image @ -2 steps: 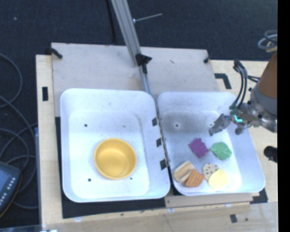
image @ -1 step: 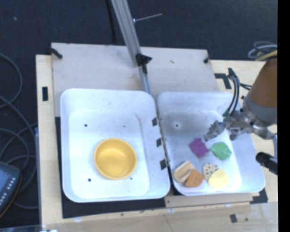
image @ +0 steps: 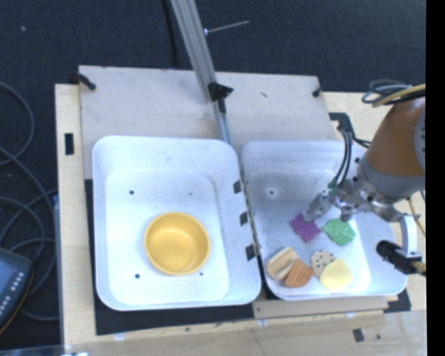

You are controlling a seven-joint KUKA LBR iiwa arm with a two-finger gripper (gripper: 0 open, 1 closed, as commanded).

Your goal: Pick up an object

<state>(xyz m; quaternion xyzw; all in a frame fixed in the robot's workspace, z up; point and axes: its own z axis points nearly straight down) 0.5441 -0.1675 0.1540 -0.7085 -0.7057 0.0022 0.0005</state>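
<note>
Hovering over the right bin, the gripper nears a purple block.

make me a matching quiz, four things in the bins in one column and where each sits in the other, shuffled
Things:
1. yellow bowl
2. purple block
3. green piece
4. pale yellow piece

Places:
A. right bin, near front edge, right of the spotted piece
B. left bin
C. right bin, just right of the purple block
D. right bin, left of the green piece, by the end effector

Pairs: 1-B, 2-D, 3-C, 4-A
</note>
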